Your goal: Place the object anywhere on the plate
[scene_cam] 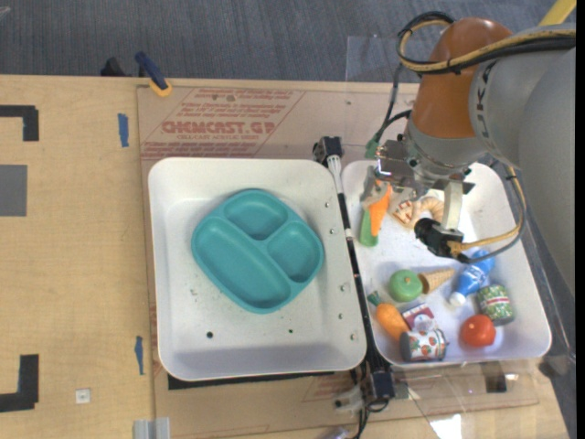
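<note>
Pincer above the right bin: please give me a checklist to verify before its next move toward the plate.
1. Object between the pincer fingers: cannot tell; a carrot lies right under it.
2. Teal plate sits flat in the left bin: ok.
3. Plate compartments free to receive an object: ok.
4. Pincer over the right bin, at its left wall: ok.
5. Crowding: not ok; a croissant lies close beside the carrot.
6. Cables hanging low over the toys: not ok.
</note>
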You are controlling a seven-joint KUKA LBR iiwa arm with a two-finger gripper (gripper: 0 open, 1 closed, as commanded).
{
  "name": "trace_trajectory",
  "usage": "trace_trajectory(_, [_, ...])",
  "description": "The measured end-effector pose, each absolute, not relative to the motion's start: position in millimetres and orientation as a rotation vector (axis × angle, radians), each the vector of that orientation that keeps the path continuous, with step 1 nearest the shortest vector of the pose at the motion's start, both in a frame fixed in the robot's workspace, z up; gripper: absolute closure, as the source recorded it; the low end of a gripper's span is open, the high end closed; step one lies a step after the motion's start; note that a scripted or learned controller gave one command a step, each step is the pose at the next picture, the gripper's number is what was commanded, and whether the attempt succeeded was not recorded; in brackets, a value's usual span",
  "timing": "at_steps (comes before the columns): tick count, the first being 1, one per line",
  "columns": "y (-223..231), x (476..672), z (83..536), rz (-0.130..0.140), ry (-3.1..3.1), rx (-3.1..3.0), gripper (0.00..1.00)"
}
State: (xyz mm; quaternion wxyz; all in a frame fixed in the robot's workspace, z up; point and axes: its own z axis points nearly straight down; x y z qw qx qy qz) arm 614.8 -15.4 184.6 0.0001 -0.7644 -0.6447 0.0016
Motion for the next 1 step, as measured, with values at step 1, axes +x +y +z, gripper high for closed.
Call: trace_trajectory(1, [65.3,576.2,193.0,0.007,-1.763,-2.589,1.0])
